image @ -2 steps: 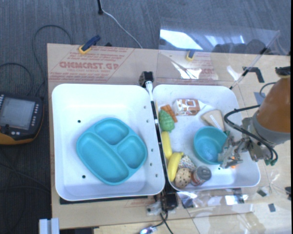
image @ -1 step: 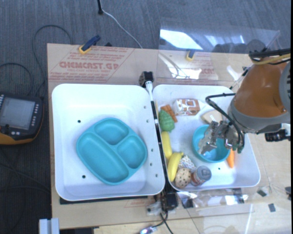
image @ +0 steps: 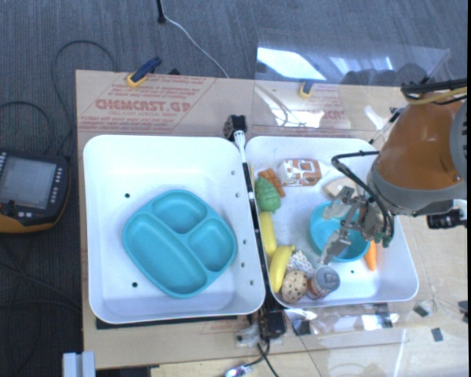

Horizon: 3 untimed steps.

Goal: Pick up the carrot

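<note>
pincer (image: 344, 238): over the blue bowl (image: 326, 228) in right bin (image: 392, 285), finger state cannot be told | carrot (image: 370, 255): just right of bowl, not held

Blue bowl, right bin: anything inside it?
The gripper sits over the blue bowl, covering much of its inside. The visible part of the interior looks bare. An orange carrot lies outside it, by its right rim. Under the gripper, unknown.
</note>
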Each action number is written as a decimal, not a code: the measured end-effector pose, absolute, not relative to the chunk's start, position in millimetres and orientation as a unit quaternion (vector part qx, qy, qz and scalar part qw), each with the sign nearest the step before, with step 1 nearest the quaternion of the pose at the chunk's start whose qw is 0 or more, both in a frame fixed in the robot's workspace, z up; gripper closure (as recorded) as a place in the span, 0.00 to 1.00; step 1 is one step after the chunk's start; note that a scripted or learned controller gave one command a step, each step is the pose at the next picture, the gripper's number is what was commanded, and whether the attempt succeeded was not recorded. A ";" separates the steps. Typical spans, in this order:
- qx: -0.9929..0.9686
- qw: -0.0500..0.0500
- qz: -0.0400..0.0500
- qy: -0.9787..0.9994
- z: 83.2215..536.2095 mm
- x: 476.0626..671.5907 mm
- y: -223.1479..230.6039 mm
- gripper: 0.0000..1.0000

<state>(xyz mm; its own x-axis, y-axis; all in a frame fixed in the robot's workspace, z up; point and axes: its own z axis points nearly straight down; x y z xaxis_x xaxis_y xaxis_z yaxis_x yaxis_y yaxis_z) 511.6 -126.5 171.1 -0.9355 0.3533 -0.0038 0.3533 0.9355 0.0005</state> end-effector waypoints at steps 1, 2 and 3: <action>0.148 0.011 -0.003 0.989 93.0 490.3 -208.2 0.00; 0.143 0.015 0.000 0.990 107.2 496.2 -202.0 1.00; 0.212 0.002 0.000 0.977 168.5 491.4 -144.2 1.00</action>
